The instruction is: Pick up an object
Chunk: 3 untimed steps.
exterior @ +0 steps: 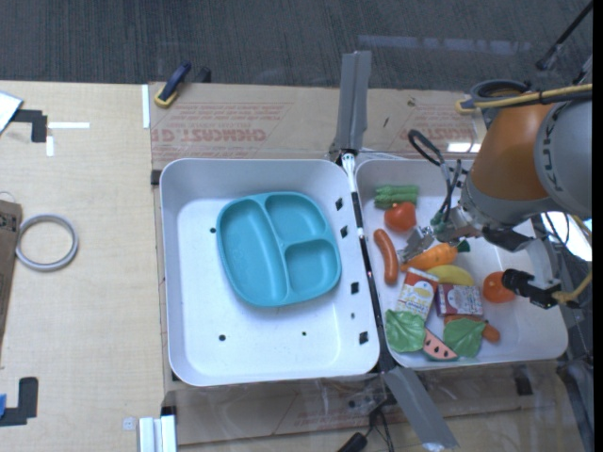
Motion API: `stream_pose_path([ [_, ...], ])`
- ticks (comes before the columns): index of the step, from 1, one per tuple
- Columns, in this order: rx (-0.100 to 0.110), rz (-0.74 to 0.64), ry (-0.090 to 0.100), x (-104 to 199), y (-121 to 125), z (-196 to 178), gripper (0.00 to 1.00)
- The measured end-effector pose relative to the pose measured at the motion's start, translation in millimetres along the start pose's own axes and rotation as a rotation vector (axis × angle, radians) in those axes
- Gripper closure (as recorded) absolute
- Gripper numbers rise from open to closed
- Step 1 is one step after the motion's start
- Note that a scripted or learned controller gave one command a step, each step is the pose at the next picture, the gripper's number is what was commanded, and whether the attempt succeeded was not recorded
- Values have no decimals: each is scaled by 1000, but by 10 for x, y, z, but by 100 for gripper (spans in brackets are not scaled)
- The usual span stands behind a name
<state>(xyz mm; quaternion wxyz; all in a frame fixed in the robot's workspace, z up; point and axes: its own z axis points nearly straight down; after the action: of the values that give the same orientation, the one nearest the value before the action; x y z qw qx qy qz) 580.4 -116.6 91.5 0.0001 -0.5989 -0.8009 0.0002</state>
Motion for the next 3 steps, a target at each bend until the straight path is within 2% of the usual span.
stream_pose_path([
  [1, -1, -129, 0, -236, -693, -6, 0],
  [2, 1, 150, 1, 126, -707, 3, 0],
  [3, -4, 202, -2, -369, -871, -13, 0],
])
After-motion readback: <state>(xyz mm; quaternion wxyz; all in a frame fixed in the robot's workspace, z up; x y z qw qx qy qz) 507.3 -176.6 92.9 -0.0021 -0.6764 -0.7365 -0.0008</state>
